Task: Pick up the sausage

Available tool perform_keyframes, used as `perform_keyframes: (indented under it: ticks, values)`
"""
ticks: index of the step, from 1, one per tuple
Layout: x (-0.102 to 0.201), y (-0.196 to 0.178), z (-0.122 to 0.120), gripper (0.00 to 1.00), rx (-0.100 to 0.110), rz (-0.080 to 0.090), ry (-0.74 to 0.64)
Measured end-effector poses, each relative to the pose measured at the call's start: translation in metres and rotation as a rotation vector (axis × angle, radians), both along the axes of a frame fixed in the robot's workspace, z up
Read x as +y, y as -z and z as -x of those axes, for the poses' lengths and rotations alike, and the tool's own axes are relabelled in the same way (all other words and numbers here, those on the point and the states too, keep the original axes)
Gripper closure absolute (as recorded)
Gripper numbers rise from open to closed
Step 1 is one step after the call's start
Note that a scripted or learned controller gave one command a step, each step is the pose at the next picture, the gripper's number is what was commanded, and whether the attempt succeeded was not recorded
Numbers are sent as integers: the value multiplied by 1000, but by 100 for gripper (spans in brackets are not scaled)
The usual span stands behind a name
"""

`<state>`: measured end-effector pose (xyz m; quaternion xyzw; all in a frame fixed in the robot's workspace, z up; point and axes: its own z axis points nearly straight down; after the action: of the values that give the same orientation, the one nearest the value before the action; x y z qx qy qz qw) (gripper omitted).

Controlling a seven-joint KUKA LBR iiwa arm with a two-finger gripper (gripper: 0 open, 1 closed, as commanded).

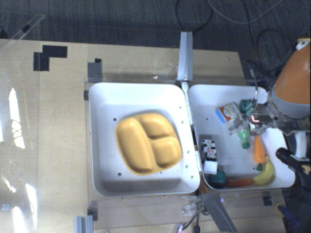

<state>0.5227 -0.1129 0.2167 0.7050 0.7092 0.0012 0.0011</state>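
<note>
**Hovering over the right bin, sausage lying at the near wall**

Reaching in from the right, the grey arm (291,89) with its orange band hangs over the right bin (214,98), its gripper (248,123) sitting low among the clutter in the middle of that bin. The metal parts there are small and tangled with the objects under them, so I cannot tell how the fingers stand or whether anything is between them.

The sausage (239,182), a reddish-brown stick, lies flat along the near wall of the right bin, well apart from the gripper. Its left end is just beside a dark green object (217,178) in the near-left corner, and its right end touches the yellow banana (265,174), which curves up toward the far side. An orange carrot (259,150) lies just beyond the banana, nearly upright in the view, with a green bottle-like thing (244,137) beside it to the left, right under the gripper. A white and red packet (227,112) sits further back, and a small black and white box (209,150) rests by the left wall.

In the left bin (104,130), a yellow three-compartment tray (147,142) sits in the middle.
</note>
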Motion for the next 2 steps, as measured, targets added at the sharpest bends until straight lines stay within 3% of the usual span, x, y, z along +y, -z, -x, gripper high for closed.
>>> perform_keyframes:
  ticks: [1, 2]
  values:
    - [62, 32, -19, 0, 1, 0, -51]
    - [43, 31, -45, 0, -1, -1, 160]
